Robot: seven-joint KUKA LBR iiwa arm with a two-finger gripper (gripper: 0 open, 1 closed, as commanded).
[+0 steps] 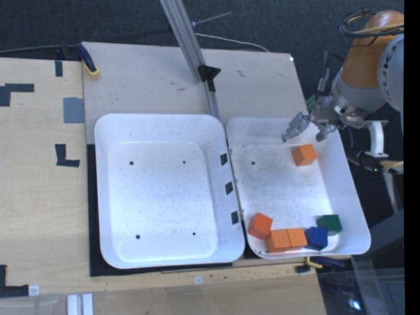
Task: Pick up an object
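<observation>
Four blocks crowd the right bin's (pixel 348 195) near edge: red-orange (pixel 260 224), orange (pixel 287 239), blue (pixel 317 237), green (pixel 329 223). Lone orange cube (pixel 304 155) sits apart, just below the gripper (pixel 306 129), whose spread fingers grasp nothing. Risk, I judge: descent off-centre nudges cube toward the bin wall, fingers closing on air.

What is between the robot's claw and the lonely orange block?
Nothing. In the camera view, the gripper hangs just above the orange block, with bare white bin floor between.
</observation>
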